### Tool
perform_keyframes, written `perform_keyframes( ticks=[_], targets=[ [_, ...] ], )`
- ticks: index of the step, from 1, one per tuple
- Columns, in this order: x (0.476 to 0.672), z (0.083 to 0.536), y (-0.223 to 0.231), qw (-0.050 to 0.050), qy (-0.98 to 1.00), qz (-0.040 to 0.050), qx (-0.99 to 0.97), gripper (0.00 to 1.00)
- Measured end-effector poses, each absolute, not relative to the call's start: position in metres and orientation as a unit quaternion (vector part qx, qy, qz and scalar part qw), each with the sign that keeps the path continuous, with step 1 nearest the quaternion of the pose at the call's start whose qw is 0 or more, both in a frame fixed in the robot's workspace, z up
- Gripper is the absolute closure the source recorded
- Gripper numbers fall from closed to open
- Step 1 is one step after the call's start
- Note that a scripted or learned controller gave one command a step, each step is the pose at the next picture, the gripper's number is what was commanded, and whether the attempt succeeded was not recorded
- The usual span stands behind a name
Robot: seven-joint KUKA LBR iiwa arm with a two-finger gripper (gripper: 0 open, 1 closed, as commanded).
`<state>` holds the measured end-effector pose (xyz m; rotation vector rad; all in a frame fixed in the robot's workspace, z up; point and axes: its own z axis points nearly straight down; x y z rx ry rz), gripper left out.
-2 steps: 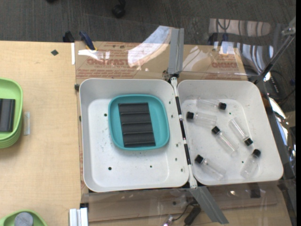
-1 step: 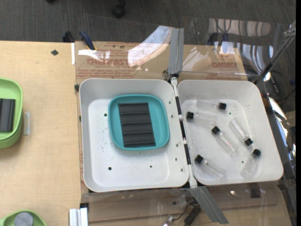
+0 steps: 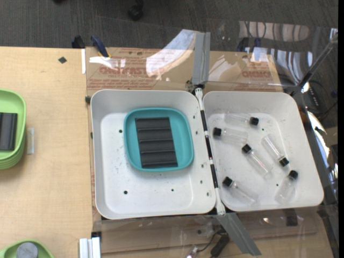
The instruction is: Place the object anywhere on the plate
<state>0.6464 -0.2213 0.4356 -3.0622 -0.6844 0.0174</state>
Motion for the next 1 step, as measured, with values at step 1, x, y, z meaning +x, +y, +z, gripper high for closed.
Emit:
perform_keyframes(
  ticks=[1],
  targets=[
    [0.6485,0.4355,-0.2218,0.001,-0.15,0.0042,-0.989,0.0]
  ],
)
